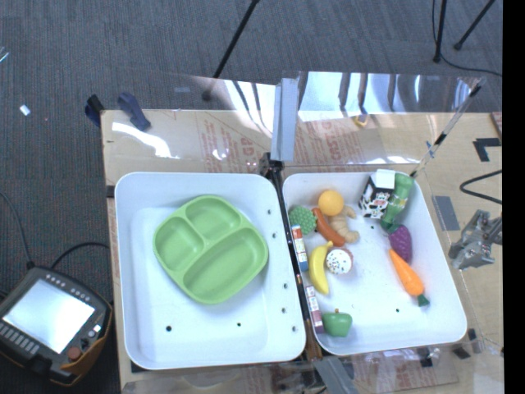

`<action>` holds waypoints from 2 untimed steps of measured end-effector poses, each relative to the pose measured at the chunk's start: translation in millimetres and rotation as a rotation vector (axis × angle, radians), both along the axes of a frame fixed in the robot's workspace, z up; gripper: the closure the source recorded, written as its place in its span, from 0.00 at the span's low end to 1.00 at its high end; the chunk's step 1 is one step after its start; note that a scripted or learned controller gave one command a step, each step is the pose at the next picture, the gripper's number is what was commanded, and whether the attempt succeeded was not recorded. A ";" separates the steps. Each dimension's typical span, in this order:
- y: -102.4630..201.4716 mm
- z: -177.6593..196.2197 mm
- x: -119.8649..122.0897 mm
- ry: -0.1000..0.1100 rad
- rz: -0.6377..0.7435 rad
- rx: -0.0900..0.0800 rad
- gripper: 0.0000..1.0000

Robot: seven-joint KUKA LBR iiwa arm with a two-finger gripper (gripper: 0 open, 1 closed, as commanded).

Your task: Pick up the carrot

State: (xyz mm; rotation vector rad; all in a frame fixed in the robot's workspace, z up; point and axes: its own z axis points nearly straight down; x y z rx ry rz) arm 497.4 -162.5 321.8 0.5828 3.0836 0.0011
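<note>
While the tool [476, 240] waits at the counter's right edge, outside the right bin [447, 318], its grip state unreadable, the approach step is in hand. Next it must travel left and descend onto the carrot [407, 274], lying just below the purple fruit [400, 241].

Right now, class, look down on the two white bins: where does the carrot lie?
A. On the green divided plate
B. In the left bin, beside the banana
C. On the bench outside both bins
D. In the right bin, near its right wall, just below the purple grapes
D: the carrot lies in the right bin, by its right wall, just below the purple grapes, apart from the green plate.
</note>
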 end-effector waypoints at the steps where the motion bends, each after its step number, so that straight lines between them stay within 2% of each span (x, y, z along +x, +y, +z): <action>1: -51.2 -18.4 -20.6 0.003 0.052 0.000 1.00; 2: -50.5 71.2 -20.0 0.002 -0.056 0.000 1.00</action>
